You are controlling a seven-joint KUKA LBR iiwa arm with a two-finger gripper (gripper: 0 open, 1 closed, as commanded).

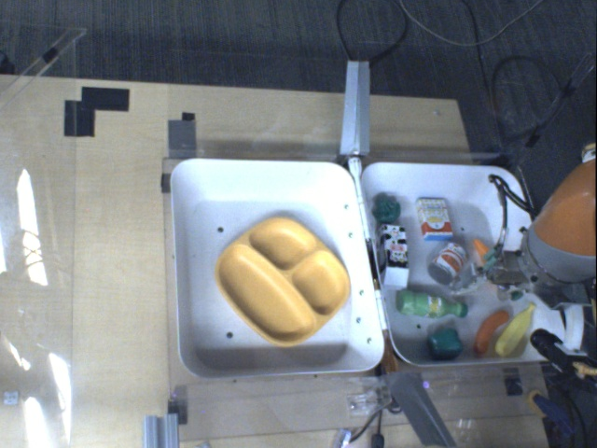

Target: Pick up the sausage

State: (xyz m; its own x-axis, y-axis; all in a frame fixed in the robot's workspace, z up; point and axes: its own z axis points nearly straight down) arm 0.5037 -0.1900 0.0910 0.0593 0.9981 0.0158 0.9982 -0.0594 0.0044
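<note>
Arm (569, 231) cut by right edge

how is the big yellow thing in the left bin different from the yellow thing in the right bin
The big yellow lumpy piece takes up much of the left bin; the small yellow item is a slim sliver in the right bin. The big piece is rounded, with three bulging lobes; the small one is long and narrow. The big piece lies alone; the small one lies right beside an orange item. Both are yellow.
</note>
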